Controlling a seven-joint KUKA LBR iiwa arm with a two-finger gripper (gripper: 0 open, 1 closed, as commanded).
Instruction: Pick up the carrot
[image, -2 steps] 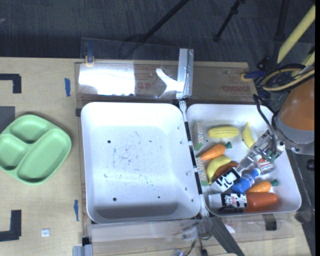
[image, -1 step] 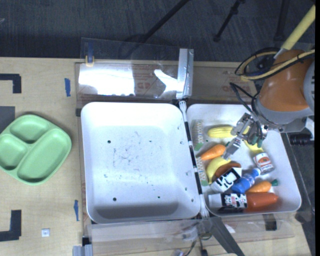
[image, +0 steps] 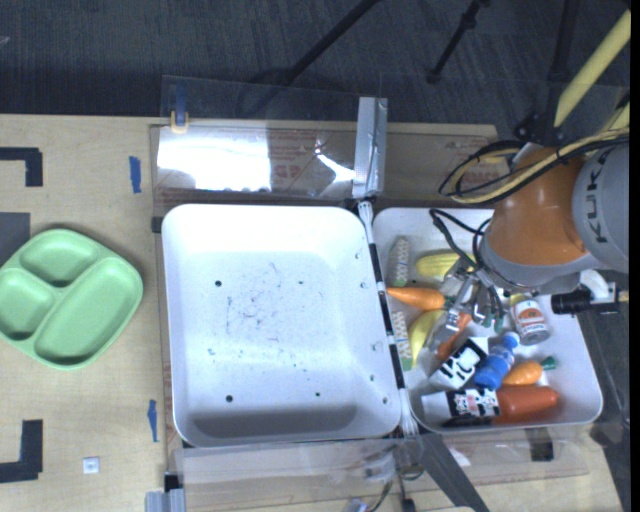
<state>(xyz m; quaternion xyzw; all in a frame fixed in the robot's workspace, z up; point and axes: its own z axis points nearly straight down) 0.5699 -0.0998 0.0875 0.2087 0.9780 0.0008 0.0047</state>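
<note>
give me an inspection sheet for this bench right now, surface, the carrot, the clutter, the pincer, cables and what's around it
Surface: wooden bench bearing two white bins; left bin has faint scribble marks, right bin is packed.
Job's things: carrot lies near the right bin's left wall, just left of the pincer.
Clutter: two yellow pieces, small jar, blue bottle, a long orange-red piece, black and white cartons.
Pincer: pincer low among the right bin's items; grip hidden by clutter.
Cables: black and yellow cables looped over the arm.
Surroundings: green divided plate left of the bins; blue tape marks; dark carpet beyond.
</note>
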